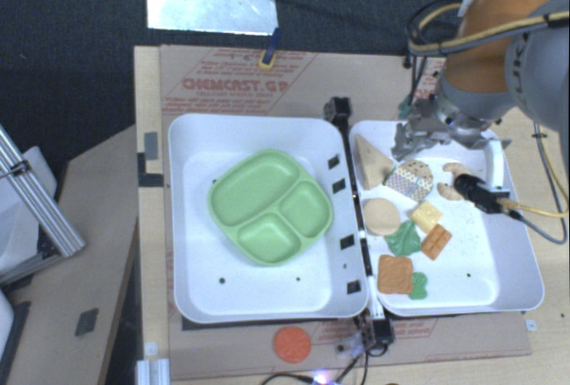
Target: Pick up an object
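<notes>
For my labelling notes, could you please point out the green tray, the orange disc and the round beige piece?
Green tray (270, 206): camera view, on the ridge where its three compartments meet.
Orange disc (292, 343): camera view, its centre.
Round beige piece (382, 216): camera view, middle of its top face.

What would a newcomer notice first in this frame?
The green divided plate sits alone in the left bin. In the right bin, small toy foods cluster, among them a round tan cookie and an orange cracker. The grey arm's gripper hangs over that bin's far end.
</notes>
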Controlling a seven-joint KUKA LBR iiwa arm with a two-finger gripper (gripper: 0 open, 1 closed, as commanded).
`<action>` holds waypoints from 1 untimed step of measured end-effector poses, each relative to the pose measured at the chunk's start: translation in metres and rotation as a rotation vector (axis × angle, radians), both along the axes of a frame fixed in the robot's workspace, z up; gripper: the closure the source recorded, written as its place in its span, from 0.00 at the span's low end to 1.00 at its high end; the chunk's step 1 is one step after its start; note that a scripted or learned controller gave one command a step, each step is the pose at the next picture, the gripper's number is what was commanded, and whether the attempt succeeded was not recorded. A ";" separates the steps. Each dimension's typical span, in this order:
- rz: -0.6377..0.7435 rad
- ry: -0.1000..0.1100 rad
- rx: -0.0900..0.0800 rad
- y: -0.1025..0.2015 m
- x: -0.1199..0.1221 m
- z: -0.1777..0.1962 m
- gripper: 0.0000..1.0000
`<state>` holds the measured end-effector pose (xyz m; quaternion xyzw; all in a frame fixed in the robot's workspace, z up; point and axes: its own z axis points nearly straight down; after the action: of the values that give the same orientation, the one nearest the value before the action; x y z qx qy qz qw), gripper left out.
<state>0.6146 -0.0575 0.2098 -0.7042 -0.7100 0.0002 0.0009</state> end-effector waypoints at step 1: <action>0.001 -0.001 0.001 0.040 -0.030 0.011 1.00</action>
<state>0.5844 -0.0173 0.2205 -0.7038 -0.7104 -0.0004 0.0011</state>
